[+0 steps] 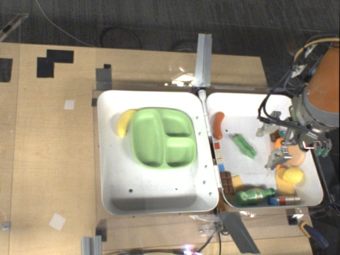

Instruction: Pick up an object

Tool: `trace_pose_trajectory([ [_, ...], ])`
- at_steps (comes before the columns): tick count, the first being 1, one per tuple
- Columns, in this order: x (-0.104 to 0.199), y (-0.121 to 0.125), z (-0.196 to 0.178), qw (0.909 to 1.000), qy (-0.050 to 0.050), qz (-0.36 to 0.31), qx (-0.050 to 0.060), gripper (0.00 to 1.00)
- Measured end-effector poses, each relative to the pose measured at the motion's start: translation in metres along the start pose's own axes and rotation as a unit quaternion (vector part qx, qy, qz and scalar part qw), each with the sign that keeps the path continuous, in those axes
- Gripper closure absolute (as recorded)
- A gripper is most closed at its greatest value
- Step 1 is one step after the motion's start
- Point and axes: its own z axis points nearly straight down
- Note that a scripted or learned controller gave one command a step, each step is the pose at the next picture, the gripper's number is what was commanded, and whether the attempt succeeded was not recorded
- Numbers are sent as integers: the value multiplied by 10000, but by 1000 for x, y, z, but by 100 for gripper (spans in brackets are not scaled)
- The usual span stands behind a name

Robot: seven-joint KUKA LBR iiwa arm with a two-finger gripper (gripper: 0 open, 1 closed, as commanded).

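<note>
Over the right bin [319, 195], near its right wall, the pincer [281, 155] was seen lowered from the grey arm with the orange band [325, 86]. Whether the pincer was spread or pressed together could not be told, and nothing could be seen between its tips. Just beside it lay an orange piece [295, 156], and a yellow lemon-like fruit [289, 178] was seen just below that. A green bottle [253, 196] was laid along the near wall, a green pod-shaped object [245, 145] near the middle, and a red sausage [218, 125] by the left wall. On the table [48, 158], the left bin [159, 201] was occupied by a green divided tray [162, 137] with a banana [125, 122] touching its left edge.
</note>
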Motion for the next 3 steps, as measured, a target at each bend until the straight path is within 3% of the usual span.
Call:
trace_pose_trajectory([
  [1,-11,-51,137,9970,51,-774,-19,0],
  [2,-24,-2,184,9980,-46,-624,0,0],
  [3,-20,-102,148,9996,-13,-291,20,0],
])
